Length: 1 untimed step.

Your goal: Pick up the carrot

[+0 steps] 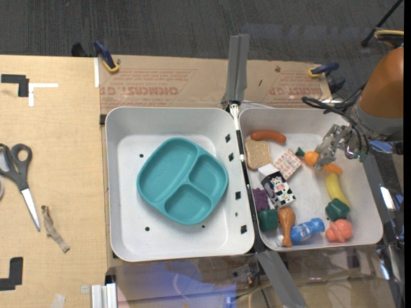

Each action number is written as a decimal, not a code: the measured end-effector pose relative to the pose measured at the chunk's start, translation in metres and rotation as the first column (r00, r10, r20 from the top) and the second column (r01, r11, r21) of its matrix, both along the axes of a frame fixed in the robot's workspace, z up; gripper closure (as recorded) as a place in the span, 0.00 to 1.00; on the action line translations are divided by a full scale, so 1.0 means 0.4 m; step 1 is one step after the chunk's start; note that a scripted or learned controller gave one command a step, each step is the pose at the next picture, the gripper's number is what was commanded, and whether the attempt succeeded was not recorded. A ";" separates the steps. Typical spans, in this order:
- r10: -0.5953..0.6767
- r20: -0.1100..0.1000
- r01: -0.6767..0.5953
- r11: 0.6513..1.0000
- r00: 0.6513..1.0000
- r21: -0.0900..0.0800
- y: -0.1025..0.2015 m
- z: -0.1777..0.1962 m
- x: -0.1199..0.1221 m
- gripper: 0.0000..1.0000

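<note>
The carrot point(321, 163) is not yet lifted; the jaws' state above it cannot be told.

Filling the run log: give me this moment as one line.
gripper: over right bin, beside carrot | grasp: unconfirmed | carrot: in bin | teal plate: left bin

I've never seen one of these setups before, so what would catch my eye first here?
Probably the teal divided plate, lying alone in the left white bin. Next, the right bin, crowded with bright toy food: a sausage near its far wall, a banana, and the orange carrot near its right side. The arm's tool is right over that carrot.
</note>
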<state>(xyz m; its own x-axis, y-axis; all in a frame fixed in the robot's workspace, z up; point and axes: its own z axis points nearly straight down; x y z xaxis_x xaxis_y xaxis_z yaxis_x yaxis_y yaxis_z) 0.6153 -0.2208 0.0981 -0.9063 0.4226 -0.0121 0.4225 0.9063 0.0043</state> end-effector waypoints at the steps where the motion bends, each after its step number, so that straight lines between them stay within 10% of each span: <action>1: 0.044 -0.008 -0.044 0.999 0.999 0.000 0.132 0.162 -0.005 1.00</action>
<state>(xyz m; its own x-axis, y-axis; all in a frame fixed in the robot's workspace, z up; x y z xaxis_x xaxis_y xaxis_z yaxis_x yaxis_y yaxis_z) 0.6134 -0.1679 0.1627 -0.9240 0.3824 -0.0047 0.3824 0.9240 0.0013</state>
